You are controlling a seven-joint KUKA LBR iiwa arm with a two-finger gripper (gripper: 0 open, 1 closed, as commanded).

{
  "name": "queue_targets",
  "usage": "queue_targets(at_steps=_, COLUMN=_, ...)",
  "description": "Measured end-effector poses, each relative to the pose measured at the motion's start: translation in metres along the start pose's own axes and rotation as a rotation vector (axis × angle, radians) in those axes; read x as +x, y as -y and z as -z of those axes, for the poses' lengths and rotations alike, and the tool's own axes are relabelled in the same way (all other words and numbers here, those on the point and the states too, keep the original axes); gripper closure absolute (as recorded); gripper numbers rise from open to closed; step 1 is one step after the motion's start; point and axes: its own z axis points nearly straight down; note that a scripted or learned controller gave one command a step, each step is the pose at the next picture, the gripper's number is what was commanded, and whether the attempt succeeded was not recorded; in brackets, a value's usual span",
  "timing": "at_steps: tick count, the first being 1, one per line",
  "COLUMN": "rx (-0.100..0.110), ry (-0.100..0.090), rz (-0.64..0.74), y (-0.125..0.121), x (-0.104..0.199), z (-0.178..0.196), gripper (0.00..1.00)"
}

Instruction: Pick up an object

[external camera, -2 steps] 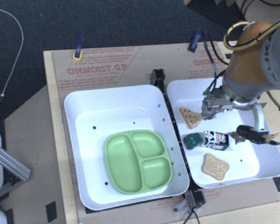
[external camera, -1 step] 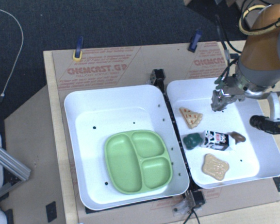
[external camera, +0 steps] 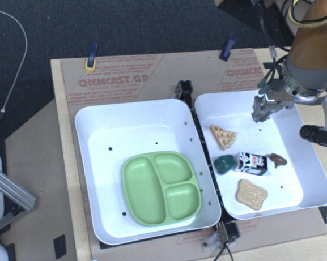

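Arm reaches in over right bin (external camera: pixel 305 194) back edge, gripper (external camera: pixel 262 113) grip unclear, bare floor beside the pizza slice (external camera: pixel 223 136).

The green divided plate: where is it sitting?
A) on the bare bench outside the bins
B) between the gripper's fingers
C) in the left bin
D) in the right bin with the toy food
C: the green divided plate lies flat in the left bin, while the toy pizza slice and toast are in the right bin.

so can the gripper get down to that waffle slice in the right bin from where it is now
Probably yes: the gripper hangs over the right bin, the waffle slice lies flat beside it, with nothing on top; the green toy sits apart.
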Motion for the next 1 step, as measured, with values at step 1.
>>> queue_targets(at_steps=1, rx=0.006, ry=-0.002, rz=0.003, y=-0.006, x=0.0599, z=-0.0048, gripper=1.0)
